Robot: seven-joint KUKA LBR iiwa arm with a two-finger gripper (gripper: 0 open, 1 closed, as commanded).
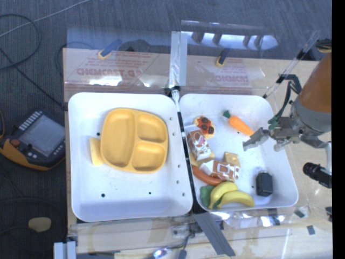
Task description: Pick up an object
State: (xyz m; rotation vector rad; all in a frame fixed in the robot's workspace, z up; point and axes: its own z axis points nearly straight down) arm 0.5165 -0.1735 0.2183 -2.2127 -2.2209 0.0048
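Carrot (239,124): the object I judge nearest my tool; it lies on the floor of the right bin (280,196), toward the far side, green tip pointing up-left and orange body running down-right.
Long axis: diagonal, from the far-left to the near-right of the bin, roughly in line with the way my tool reaches in.
Direction from tool: the carrot sits just up and to the left of my tool (262,138), near but apart from it.
Other candidates: a black block (263,183) lies below my tool near the bin's front right; two bananas (230,196) lie at the front edge; a cluster of small toy foods (207,150) sits along the bin's left wall.
Tool: it hangs over the right half of the right bin, coming in from the right; one grey finger (254,140) juts out to the left. I cannot tell whether it is spread or pressed together, and I see nothing between its fingers.
Left bin (81,198): holds a yellow divided plate (133,140), well apart from my tool.
Desk (310,220): carries both bins side by side.
Judgement: nothing is picked up yet; a short shift up-left would put me over the carrot.
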